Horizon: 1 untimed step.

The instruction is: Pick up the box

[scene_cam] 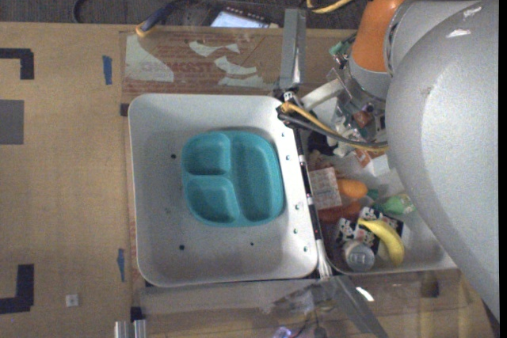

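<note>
Box [324,187] | right bin [428,253] | long axis up-down (slightly tilted)

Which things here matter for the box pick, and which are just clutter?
Job:
- box, in the right bin among other items
- arm's gripper, above that bin

Lying about:
- teal divided tray in the left bin
- banana
- can
- carrot

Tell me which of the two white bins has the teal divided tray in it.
The left bin. The teal tray lies alone in its middle; the right bin, under the arm, holds a jumble with a banana.
</note>
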Available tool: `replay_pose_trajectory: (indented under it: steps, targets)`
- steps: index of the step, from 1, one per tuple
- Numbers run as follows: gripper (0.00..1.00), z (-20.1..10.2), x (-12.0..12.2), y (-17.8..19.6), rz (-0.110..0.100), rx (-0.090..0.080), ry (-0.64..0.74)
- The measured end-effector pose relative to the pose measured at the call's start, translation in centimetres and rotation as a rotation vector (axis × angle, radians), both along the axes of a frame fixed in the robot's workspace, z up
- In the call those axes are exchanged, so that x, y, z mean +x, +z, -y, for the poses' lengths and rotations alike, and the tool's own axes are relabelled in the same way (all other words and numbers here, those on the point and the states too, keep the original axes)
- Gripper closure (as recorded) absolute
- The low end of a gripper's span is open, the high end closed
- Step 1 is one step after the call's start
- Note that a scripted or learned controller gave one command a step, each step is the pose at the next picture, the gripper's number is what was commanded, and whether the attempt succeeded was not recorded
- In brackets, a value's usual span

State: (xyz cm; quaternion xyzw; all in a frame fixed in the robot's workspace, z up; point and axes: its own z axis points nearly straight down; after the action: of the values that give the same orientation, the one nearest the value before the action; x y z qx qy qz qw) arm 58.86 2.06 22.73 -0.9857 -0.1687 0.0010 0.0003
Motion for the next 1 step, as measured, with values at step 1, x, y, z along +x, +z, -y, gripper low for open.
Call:
replay_pose_trajectory:
  steps: [1]
  targets:
    - [1.00,-7.25,-0.75,-8.54,0.005,0.020,-0.096]
